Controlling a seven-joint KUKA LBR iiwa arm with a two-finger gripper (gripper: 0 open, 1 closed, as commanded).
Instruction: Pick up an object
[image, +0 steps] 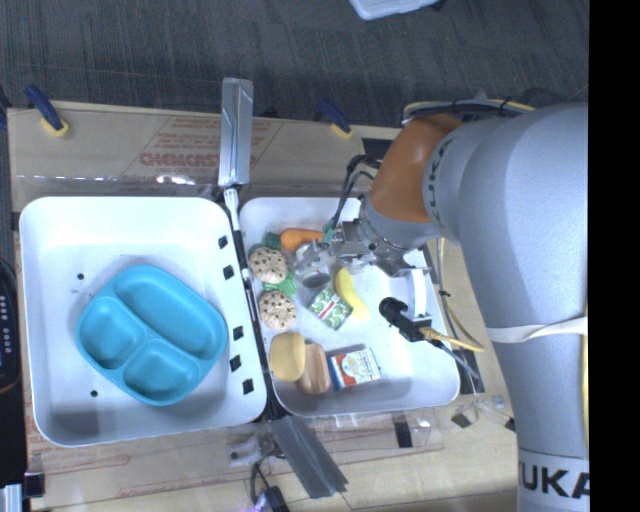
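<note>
The gripper (322, 262) is down in the right bin (440, 385), among a tight cluster of toy food at the bin's upper middle. Whether the jaws are apart or closed, I cannot tell; the wrist and its metal hardware hide them, and nothing is visibly between them.

The likeliest targets sit right at the tool: a yellow banana (349, 291) just beside it, a green-and-white packet (330, 307) just below, a carrot (299, 238) above, and two speckled cookies (268, 263) by the bin's left wall. A bread roll (288, 356) and a small carton (352, 366) lie further down, clear of the arm.

The main risk is crowding. With the pieces touching or nearly so, the jaws could land astride two items, pinching neither firmly, or push one sideways rather than enclose it. The banana's curved, smooth shape looks prone to squirting out under a squeeze; the flat packet offers little to grip from above. A descent too close to the wall could also jam a cookie against it. The left bin (40, 300), holding a blue divided plate (150, 335), is well apart and unaffected.
</note>
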